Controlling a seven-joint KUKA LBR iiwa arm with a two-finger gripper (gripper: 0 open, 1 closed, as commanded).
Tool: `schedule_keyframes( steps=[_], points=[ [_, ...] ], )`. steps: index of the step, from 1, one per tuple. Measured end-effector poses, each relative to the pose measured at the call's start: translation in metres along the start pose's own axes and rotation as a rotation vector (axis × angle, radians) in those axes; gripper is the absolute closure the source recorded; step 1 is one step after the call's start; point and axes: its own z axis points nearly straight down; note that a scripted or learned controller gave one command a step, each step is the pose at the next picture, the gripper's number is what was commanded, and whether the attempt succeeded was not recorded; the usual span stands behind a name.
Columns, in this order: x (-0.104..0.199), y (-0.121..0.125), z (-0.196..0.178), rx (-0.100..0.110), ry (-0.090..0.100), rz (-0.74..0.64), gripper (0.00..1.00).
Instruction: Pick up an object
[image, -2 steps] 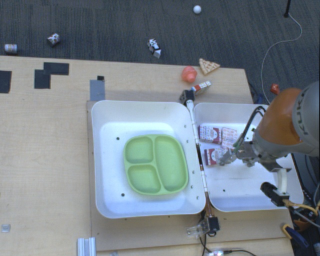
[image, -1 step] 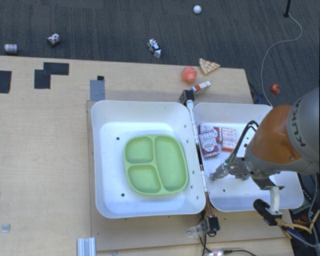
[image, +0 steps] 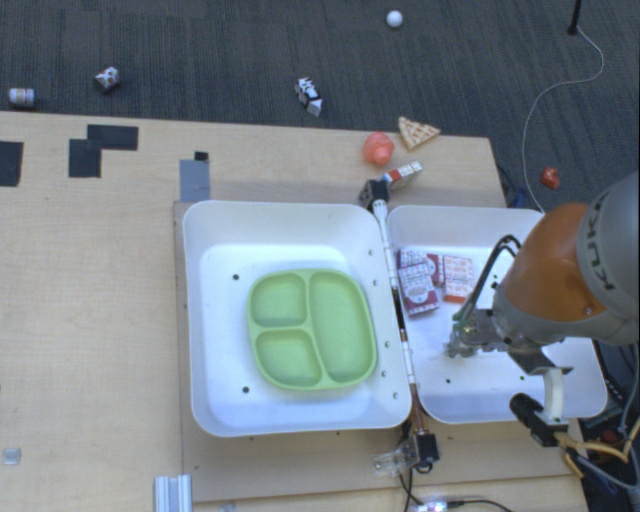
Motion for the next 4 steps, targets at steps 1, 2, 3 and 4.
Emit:
schedule_keyframes(
  steps=[1, 2, 3, 4],
  points=[
    [0.0, 0.0, 0.0, 0.0, 0.0, 0.0, 0.0],
    [0.001, 0.002, -0.01, -0.004, 0.0, -0.001, 1.0],
    [0.001, 0.002, -0.01, -0.003, 0.001, -0.002, 0.0],
    [0.0, -0.004, 0.012, 0.011, 0.003, 0.001, 0.0]
  ],
)
